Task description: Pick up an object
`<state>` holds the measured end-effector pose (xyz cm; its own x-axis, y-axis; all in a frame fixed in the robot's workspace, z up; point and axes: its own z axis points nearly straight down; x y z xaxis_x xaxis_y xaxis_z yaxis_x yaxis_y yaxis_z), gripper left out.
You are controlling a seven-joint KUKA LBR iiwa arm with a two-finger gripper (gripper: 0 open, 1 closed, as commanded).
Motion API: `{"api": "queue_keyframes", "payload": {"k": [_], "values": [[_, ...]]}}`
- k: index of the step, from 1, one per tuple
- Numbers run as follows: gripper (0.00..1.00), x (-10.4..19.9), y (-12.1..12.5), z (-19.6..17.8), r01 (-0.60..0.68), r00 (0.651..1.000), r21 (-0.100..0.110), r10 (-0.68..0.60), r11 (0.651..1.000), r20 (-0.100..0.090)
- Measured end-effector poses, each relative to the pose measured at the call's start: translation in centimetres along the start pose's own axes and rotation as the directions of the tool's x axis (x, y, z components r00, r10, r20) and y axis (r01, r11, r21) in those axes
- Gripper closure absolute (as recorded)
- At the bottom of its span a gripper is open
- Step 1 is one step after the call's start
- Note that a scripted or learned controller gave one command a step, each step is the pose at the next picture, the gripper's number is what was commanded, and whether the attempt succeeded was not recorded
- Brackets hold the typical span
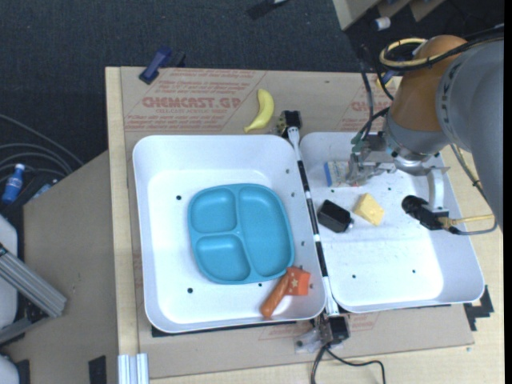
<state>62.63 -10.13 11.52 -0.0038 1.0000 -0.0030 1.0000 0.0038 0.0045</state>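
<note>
Over the right white bin (448, 282), the two-finger gripper (358, 169) sits low near the far wall; whether it is open or shut I cannot tell. Risk: it may close on nothing or clip the wall, since no object lies directly under it. Yellow wedge-shaped block (370, 209) lies just below the gripper in view, apart from it; small black block (334, 216) beside that, toward the divider.

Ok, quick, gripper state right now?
Gripper: low over the back of the right bin, near the yellow block; open or closed cannot be told.
</note>
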Motion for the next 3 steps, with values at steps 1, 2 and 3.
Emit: {"api": "queue_keyframes", "payload": {"k": [1, 2, 3], "values": [[0.00, 0.0, 0.0, 0.0, 0.000, 1.000, 0.001, 0.000, 1.000, 0.000], [0.00, -1.8, 1.2, 2.7, -0.003, 1.000, 0.000, 0.003, 1.000, -0.003], [1.00, -1.8, 1.4, 1.6, -0.002, 1.000, -0.005, 0.002, 1.000, -0.001]]}}
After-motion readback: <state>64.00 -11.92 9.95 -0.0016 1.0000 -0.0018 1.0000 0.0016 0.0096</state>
